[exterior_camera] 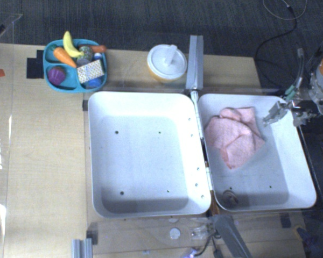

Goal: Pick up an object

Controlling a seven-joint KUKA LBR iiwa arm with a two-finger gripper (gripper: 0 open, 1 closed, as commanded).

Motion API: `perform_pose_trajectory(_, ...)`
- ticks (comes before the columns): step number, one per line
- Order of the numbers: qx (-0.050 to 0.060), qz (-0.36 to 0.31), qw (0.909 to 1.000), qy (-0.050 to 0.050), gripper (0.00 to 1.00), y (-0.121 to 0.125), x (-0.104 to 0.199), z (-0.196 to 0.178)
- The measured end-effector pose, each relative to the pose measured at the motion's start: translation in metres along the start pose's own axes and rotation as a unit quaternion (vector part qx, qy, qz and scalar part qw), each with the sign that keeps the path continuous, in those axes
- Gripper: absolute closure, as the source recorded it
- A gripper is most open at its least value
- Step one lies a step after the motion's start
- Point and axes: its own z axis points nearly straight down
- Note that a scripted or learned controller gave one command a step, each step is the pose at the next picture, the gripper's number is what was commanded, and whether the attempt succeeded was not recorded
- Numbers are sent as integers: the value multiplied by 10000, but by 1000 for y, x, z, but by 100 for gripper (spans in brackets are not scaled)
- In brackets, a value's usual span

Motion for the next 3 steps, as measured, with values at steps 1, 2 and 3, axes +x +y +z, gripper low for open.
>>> perform_pose_trajectory(1, 11, 478, 9989, -4, 0, 47, -51, 80)
perform_pose_trajectory(2, -2, 742, 9972, -6, 0, 88, -42, 103)
perform_pose_trajectory(3, -13, 151, 9999, -4, 0, 70, -21, 178)
